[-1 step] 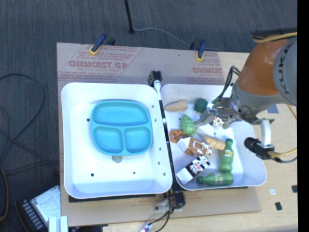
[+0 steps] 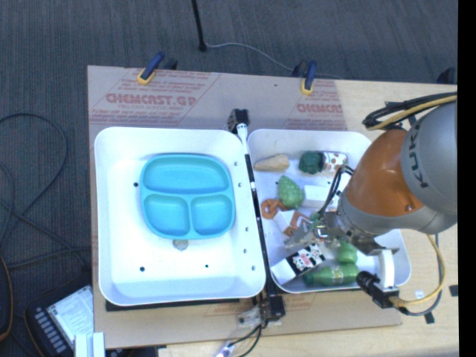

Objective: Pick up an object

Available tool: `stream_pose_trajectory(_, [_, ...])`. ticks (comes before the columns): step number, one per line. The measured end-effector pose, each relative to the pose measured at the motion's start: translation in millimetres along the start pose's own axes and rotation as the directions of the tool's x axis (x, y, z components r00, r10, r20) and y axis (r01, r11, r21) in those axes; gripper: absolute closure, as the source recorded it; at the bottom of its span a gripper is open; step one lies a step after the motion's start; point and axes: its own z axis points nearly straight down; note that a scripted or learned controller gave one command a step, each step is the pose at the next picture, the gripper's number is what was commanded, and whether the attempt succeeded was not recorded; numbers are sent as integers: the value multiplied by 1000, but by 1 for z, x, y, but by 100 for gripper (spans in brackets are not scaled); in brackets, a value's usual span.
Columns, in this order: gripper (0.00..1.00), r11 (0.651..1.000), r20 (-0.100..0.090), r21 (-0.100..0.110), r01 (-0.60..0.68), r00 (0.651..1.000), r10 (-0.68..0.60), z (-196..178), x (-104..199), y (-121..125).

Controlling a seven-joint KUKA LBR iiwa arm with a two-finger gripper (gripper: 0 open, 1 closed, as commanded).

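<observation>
The arm reaches into the right bin (image 2: 262,149), and the claw (image 2: 311,233) is low among the toys near the middle of it. It looks like the reaching-and-grabbing step, with nothing lifted yet. The metal claw tips are hard to make out, so how far they are open, or whether they hold anything, cannot be told. Next the claw needs to close on one toy and lift it straight up. In the right bin, a tan bread-shaped toy (image 2: 271,163) lies near the far left corner, a light green toy (image 2: 291,192) sits just past the claw, and a green bottle (image 2: 331,275) lies at the near edge. The left bin (image 2: 119,274), beside the right bin, holds a blue tray (image 2: 186,195) with three parts.
</observation>
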Motion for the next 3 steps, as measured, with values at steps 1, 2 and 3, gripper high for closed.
stream_pose_trajectory(1, [100, 1000, 0, 0, -1, 1000, 1, -10, -1, 0])
stream_pose_trajectory(2, [100, 1000, 2, -6, 2, 1000, -2, -152, 46, 38])
stream_pose_trajectory(3, [0, 1000, 2, -4, 1, 1000, -1, -151, 46, 37])
